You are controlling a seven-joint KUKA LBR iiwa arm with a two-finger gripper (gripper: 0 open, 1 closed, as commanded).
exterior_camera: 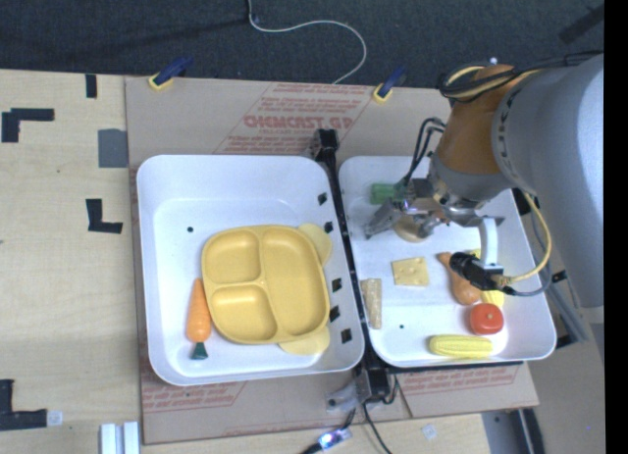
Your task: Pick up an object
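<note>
**Gripper low over R bin, nothing visibly held**

Nearest: corn cob point(461, 346) lying flat at the front edge of the right bin point(420, 329), red tomato point(486, 320) just behind it at the R side. In the left bin point(177, 197), an orange carrot point(198, 313) w/ green tip lies along the L side of the yellow divided plate point(265, 280), touching or nearly so. A pale yellow piece point(306, 344) pokes out from under the plate's front R corner.

Mid R bin: tan stick point(372, 302) against the L wall, square cracker point(410, 272) beside it, orange item point(461, 285) to the R.

Further back: gripper point(404, 215) down in the R bin's rear L part, at the end of the grey arm point(471, 138) coming in from the R. Open/shut state: can't tell, and no obj seen in its grasp. Closest pick candidates are the tan round item point(414, 229) right under it, partly hidden, and the green item point(384, 192) just behind.

Far: cardboard sheet point(285, 124) under both bins, white cable point(314, 25) on dark cloth.
</note>
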